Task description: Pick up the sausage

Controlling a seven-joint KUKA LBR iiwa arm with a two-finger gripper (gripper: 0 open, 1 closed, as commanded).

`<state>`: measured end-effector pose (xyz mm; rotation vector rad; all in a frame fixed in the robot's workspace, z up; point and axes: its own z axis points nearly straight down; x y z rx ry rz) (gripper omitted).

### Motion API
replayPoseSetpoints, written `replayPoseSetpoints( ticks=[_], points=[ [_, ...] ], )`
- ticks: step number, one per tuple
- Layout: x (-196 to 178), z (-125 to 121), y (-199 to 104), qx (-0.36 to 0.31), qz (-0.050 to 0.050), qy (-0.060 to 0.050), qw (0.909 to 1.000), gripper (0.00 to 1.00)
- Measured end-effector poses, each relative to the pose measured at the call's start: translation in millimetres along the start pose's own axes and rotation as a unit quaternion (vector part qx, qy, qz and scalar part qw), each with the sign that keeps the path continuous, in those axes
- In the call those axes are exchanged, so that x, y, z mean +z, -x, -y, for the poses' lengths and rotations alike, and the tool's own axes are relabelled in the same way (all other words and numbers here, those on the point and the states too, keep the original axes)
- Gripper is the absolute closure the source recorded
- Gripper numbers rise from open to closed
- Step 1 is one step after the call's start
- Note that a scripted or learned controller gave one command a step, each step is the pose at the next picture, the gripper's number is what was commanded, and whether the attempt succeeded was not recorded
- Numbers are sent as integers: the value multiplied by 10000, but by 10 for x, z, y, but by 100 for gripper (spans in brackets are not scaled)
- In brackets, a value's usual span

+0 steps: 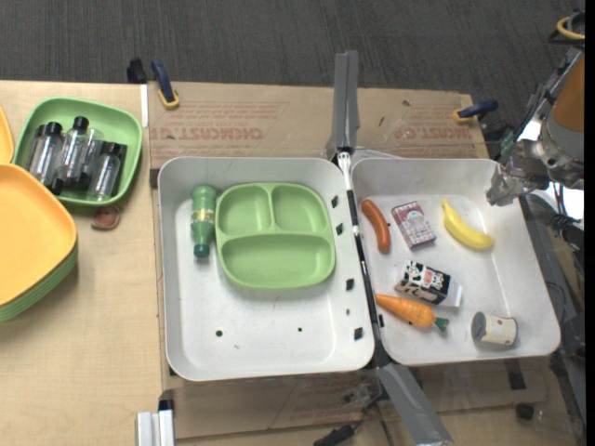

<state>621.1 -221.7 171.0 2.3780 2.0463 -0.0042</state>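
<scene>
While the gripper (pixel 509 186) hung far right, jaws unreadable, I feared the sausage (pixel 376 224) rolling against the bin wall (pixel 356 249).

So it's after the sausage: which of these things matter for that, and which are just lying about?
Matter:
sausage, in the right bin
tool, over that bin's far right corner

Lying about:
banana
carrot
pink box
milk carton
cup
green tray
green bottle

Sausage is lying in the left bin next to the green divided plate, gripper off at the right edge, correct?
Not quite: the camera view shows the sausage in the right bin, by its left wall. The green divided plate sits in the left bin. The gripper is indeed at the right edge.
</scene>
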Motion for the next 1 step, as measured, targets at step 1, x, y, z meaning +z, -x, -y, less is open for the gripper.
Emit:
replayPoseSetpoints(
  ticks=[1],
  points=[
    [-87,-2,12,3,2,3,10000,100]
  ],
)
